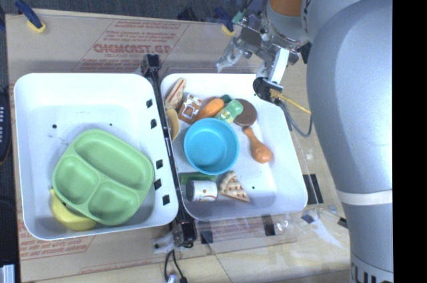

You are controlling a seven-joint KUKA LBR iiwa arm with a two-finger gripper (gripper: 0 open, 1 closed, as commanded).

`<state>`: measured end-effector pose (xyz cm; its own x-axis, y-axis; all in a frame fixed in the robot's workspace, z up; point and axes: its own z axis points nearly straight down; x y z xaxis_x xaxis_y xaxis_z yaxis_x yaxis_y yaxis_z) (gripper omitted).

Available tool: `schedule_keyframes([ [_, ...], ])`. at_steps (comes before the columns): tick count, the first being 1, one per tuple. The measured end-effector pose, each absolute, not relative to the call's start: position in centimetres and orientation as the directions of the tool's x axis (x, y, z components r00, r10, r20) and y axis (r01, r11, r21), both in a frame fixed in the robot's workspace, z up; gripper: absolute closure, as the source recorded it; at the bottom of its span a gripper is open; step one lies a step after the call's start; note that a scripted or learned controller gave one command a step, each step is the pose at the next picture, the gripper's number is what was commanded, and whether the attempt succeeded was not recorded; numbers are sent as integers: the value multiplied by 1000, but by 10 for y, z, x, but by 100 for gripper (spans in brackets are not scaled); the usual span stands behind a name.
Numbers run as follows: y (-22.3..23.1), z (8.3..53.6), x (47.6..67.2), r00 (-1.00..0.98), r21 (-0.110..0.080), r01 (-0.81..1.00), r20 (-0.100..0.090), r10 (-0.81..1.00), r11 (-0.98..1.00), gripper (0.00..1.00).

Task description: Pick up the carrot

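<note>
Your arm [353,108] dominates the right side, a big grey bulk with its orange band up top, reaching in over the back edge of the bench [100,41]. Below it sit the two white bins: the left bin [33,115] carries a green divided plate [103,175] lying on top of something yellow [67,218] that peeks out at its near corner, so that side is no part of your job. The right bin [283,168] is the busy one, and that's where you're headed. A blue bowl [211,145] sits in the middle of it, and everything else is crowded around its rim. The carrot [212,107] lies just behind the bowl toward the far wall, tilted, hemmed in by a small brown-and-white piece [189,106] on its left and a green piece [231,111] touching its right end. A brown wooden spoon [252,131] runs down the right side, and a little can [202,190] and a wedge [233,188] rest along the near wall. Now the gripper [257,51]: it hangs over the far rim of the right bin, apart from the carrot, holding nothing; whether it's spread or closed, I can't tell from here. My read is you're in the approach, and that tight packing will make a clean grab tricky.
</note>
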<state>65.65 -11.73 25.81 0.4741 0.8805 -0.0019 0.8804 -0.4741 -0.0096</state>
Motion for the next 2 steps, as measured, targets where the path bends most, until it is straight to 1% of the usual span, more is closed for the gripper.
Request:
schedule_keyframes([
  [1,-149,158,654,307,-17,952,-2,952,-307,0],
  [2,-145,105,632,332,-3,943,-1,943,-332,0],
])
